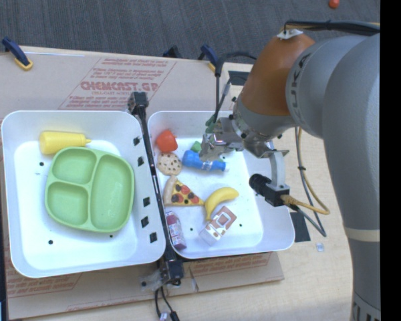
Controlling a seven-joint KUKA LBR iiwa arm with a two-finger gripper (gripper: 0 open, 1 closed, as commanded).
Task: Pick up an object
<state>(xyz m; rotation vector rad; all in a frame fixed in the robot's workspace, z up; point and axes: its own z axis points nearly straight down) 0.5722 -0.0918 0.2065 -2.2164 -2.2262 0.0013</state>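
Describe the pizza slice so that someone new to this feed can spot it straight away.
Look in the right-hand white bin, along its left wall. The toy pizza slice lies there, just below the round cookie and left of the banana. It is the one flat wedge, tan with red and dark toppings.

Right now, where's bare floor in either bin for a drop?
Left bin: bare strip along the near edge below the green divided plate, and the far right corner beside the yellow bottle. Right bin: crowded; tool over the blue object, with cookie, pizza slice and banana packed close.
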